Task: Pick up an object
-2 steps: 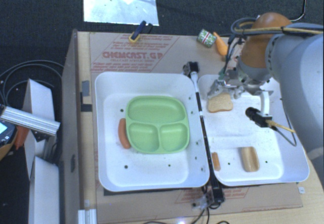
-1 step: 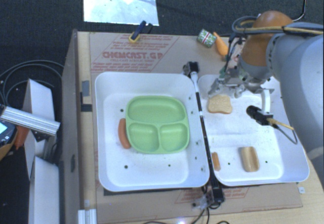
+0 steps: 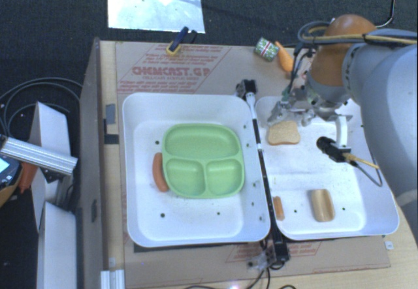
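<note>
— While I hover my gripper (image 3: pixel 292 111) at the right bin's (image 3: pixel 375 212) far-left corner, the bread slice (image 3: pixel 283 133) lies just below.
— Holding it?
— No; I cannot tell my fingers' spread.
— Handling?
— Probably light, soft; pinch its edges.
</note>
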Robot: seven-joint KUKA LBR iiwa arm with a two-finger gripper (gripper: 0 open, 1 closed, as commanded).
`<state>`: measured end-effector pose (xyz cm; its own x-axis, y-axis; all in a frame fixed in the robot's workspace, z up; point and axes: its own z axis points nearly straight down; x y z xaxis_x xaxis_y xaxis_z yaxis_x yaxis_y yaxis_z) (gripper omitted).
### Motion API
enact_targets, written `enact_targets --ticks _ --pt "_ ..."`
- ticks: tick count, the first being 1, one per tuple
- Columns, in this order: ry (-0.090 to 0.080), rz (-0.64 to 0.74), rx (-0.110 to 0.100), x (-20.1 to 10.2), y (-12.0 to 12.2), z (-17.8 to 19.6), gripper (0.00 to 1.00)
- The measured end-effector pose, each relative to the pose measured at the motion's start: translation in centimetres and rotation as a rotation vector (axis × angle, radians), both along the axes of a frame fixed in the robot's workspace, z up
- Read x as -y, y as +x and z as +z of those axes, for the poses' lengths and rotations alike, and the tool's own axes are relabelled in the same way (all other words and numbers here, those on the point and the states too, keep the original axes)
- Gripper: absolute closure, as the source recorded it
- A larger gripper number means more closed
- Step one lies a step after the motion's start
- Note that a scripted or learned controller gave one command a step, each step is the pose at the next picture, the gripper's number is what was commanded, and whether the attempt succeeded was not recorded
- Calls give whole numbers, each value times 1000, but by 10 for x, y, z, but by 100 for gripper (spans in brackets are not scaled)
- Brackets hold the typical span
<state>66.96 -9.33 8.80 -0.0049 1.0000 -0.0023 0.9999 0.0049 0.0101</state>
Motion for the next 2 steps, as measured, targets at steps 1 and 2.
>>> enact_targets --ticks 1,2 --pt "0 1 -3 2 1 0 0" --pt "1 1 -5 -7 -8 -2 0"
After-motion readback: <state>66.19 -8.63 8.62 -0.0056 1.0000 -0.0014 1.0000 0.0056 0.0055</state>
